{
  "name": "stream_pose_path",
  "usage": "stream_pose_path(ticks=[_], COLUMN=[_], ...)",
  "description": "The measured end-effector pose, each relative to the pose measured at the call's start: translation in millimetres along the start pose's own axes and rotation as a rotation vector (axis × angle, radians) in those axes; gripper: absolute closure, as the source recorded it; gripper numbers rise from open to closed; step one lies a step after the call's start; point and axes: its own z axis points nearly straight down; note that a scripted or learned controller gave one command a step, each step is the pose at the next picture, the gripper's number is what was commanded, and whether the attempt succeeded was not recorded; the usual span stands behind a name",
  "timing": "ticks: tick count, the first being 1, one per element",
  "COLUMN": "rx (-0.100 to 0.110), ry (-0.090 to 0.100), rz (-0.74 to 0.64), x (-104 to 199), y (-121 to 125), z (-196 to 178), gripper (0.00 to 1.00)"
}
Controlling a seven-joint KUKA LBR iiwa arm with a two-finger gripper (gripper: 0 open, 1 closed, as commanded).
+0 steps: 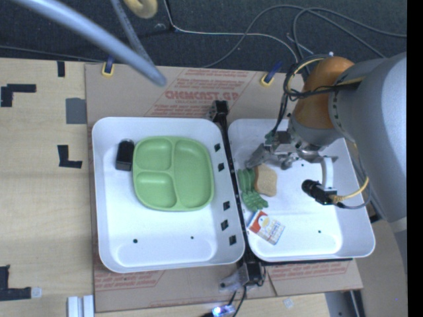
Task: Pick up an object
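Observation:
In the right bin (344, 240), a tan block (266, 181) lies beside a green leafy item (250, 191) near the bin's left wall. A small red, white and orange packet (266, 228) lies closer to the front. My gripper (279, 153) hangs low over the right bin, just behind and slightly right of the tan block. The grey arm with its orange band (324, 91) hides the bin's back right part. I see nothing lifted off the bin floor.
The left bin (106, 197) holds a green divided plate (174, 174) and a small black object (124, 155) at the plate's left. A black divider (228, 177) runs between the bins. Cables (264, 32) trail across the dark floor behind.

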Motion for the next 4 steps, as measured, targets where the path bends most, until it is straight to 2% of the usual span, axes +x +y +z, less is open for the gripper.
stream_pose_path(ticks=[1,2,4], rx=[-0.002,-0.006,-0.005], ry=[0.000,0.002,0.002], rz=[-0.001,0.000,0.001], x=[0,2,-1], y=[1,3,5], z=[-13,-77,-163], gripper=[1.00,1.00,1.00])
